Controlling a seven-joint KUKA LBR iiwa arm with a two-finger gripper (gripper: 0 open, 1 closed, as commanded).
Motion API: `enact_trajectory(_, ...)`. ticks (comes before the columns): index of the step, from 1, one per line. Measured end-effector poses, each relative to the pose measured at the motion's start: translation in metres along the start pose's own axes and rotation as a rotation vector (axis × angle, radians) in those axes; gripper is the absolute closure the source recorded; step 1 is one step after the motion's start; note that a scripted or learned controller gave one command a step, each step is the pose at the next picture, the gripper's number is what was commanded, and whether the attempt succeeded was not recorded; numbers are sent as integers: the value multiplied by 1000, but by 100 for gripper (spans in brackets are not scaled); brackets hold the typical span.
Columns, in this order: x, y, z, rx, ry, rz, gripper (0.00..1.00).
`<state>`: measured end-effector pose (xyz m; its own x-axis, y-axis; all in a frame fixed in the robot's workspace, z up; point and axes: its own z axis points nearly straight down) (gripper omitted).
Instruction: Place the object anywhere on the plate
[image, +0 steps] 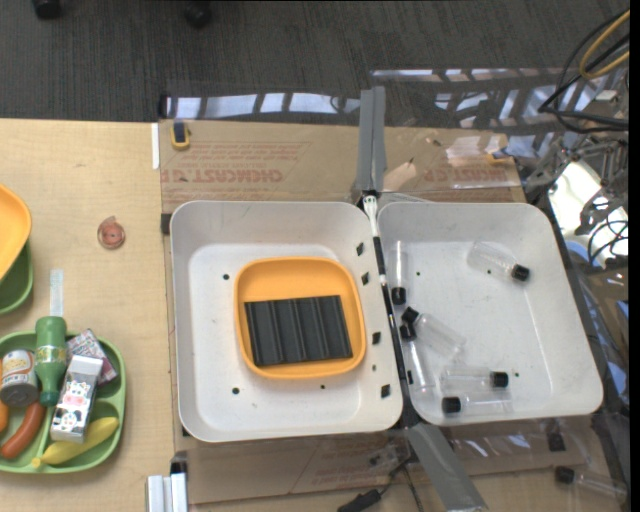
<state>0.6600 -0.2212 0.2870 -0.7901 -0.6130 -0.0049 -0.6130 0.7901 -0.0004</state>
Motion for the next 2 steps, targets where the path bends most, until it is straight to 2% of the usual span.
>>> enact_trajectory(1,0,0,-22,2,-1,-151,0)
enact_trajectory(2,0,0,-14,-1,0,-492,0)
